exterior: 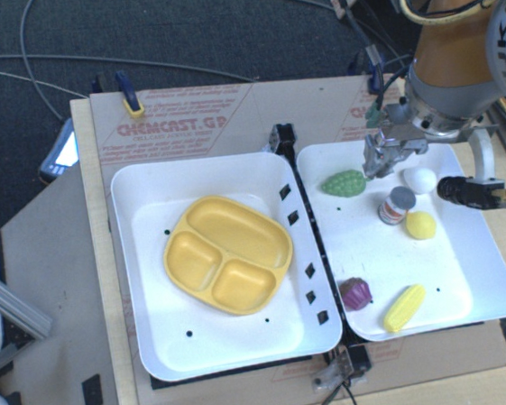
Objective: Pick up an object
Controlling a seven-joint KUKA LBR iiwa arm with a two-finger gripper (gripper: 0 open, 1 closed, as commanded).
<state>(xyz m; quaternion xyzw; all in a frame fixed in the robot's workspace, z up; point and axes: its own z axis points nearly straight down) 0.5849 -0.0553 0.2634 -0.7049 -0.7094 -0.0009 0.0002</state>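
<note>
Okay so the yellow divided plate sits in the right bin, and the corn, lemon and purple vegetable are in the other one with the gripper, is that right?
Not quite. The camera view shows the yellow divided plate in the left bin, not the right one. The rest holds: the corn, lemon and purple vegetable lie in the other bin, where the gripper hangs.

Left bin (144,282): one divided tray (229,254), lying near the middle. Right bin (481,294): leafy vegetable (343,184) at the far left; egg (419,178) to its right, with the gripper (378,166) between the two; small can (397,204) just in front of the egg (upright); lemon (421,225) beside the can, nearer; cabbage (355,293) at the near left by the divider; corn cob (404,307) to its right, near the front wall.
</note>
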